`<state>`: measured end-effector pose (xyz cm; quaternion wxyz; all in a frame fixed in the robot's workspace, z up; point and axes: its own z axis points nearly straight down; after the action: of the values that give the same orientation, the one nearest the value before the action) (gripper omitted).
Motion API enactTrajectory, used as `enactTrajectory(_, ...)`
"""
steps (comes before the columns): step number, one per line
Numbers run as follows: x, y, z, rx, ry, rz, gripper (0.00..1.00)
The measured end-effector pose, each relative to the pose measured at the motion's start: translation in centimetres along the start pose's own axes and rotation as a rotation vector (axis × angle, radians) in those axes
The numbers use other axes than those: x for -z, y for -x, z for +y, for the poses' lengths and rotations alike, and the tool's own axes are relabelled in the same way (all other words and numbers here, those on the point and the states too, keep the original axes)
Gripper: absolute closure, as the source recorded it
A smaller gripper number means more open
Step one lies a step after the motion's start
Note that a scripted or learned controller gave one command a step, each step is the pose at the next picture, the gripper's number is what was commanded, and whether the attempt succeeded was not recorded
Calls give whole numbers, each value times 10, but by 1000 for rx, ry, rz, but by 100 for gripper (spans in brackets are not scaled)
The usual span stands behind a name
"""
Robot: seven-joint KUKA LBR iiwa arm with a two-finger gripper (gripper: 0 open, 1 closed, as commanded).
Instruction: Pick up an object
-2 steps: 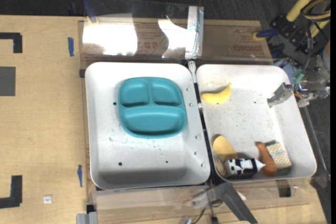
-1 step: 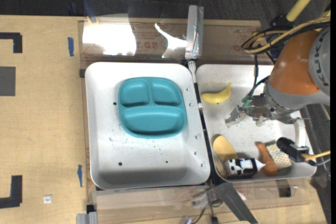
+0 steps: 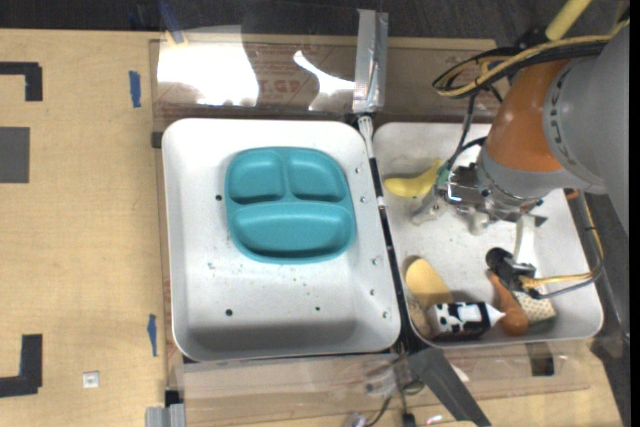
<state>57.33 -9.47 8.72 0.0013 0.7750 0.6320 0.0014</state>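
Camera view looks down on two shallow bins side by side in the middle of the frame. The left white bin holds one teal plastic divided plate, lying flat near its centre. Broad and low as it is, it offers little for a two-finger pinch to close on, which is probably why the arm works elsewhere.

The right white bin, at centre right of the frame, carries the smaller pieces. The grey arm with its orange band reaches in from the right edge and sets the gripper low over the upper left part of that bin. There it is just beside a yellow curved banana-shaped toy that lies close to the bin's left wall. That closeness suggests the banana is the intended object. Nothing is visibly in the grip, and I cannot tell whether the gripper is released or clenched.

Along the lower edge of the same bin, well apart from the gripper, three things are crowded together, touching or nearly so: a pale yellow rounded piece, a small black-and-white toy figure and an orange-brown elongated piece. Such crowding would likely make a clean grasp harder there. The banana lies by itself, but its place near the wall leaves little room on that side.
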Motion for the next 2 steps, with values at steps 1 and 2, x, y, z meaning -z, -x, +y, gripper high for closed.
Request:
enactTrajectory(1,-1,3,55,146,0,0,0)
enactTrajectory(2,-2,-14,90,298,-14,-2,0)
